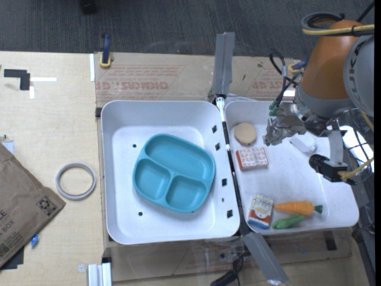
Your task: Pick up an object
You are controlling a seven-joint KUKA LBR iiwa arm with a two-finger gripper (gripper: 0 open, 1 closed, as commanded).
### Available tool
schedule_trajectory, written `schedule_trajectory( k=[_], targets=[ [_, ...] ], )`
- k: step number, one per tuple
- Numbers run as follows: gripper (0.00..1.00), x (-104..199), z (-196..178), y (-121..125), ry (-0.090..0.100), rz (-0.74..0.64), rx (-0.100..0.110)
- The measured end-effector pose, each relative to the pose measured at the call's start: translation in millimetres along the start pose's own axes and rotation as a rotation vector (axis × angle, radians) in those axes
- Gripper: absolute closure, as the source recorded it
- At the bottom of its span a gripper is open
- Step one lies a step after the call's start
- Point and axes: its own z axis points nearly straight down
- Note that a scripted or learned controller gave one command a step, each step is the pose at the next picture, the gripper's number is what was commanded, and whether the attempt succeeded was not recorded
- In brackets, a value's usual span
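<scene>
Camera view has the claw (275, 134) low over the right bin (339, 219), at that bin's ten o'clock, probably lining up on the round cookie (244, 133) just beside it at nine o'clock. Whether it is apart or together I cannot tell. A cracker box (252, 158) lies near, at seven o'clock. The carrot (294, 207), pickle (288, 221) and carton (260, 212) sit well clear; the blue plate (173, 173) fills the left bin (113, 159).

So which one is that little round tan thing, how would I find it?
Look in the right-hand white bin, at its far left corner. The round tan cookie lies there, just behind a pink-checked packet. It is the one plain, round, flat item; its neighbours are boxy or long.
</scene>
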Motion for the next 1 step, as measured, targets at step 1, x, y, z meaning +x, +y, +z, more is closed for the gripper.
schedule_trajectory(
  k=[1],
  targets=[
    [1.00,13.7,-50.6,20.3,0.000,-0.011,-0.002]
  ],
)
